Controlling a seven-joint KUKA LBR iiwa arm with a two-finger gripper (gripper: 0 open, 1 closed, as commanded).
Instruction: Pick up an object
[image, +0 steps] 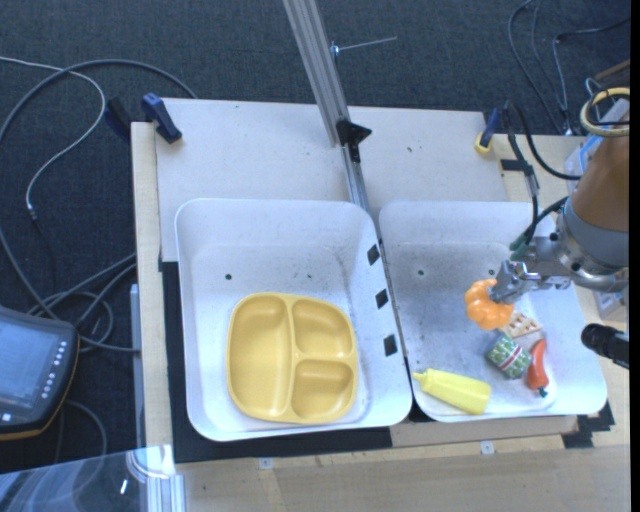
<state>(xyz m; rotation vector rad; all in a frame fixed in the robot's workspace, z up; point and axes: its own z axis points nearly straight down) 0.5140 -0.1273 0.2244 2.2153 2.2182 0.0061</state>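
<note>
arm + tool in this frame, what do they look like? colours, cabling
The arm enters from the right: an orange band over a grey wrist section. Black cables loop above and beside it. The tool at its end is a small block of grey metal with dark parts; finer markings are too small to tell.

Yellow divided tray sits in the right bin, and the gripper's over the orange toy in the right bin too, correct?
Not quite. The camera view shows the yellow divided tray in the left bin, not the right. The rest holds: the gripper is over the orange toy in the right bin.
</note>
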